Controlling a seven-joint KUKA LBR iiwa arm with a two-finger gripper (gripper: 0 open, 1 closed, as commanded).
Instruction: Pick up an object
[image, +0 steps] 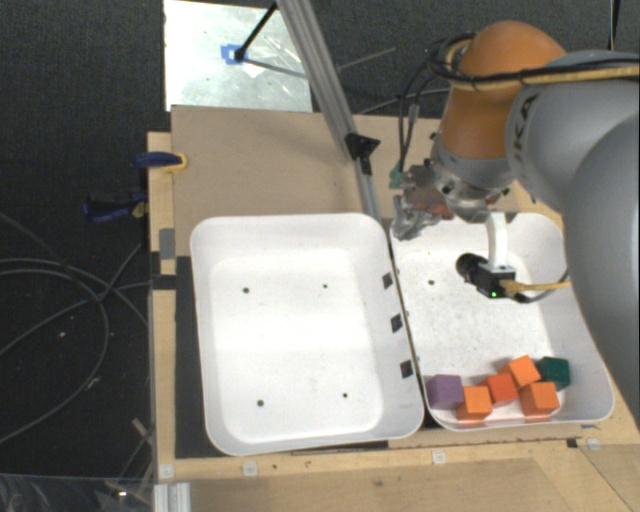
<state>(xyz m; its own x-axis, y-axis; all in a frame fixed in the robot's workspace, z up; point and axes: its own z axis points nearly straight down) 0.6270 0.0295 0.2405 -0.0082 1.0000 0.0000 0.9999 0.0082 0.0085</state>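
1. The blocks lie huddled in the lower right corner of the right bin, touching or almost touching: a purple one at the left of the cluster, several orange ones in the middle, a dark green one at the right. Packed like this against the bin's wall, they leave little room beside any one block.
2. The gripper hangs at the upper edge of the right bin, near the divide between the bins, well apart from the blocks. I cannot tell how its jaws stand; nothing visible sits in them.
3. The left bin fills the middle of the frame on the worktop.
4. Judging by this, no pick is made yet; the arm must travel toward the lower right.
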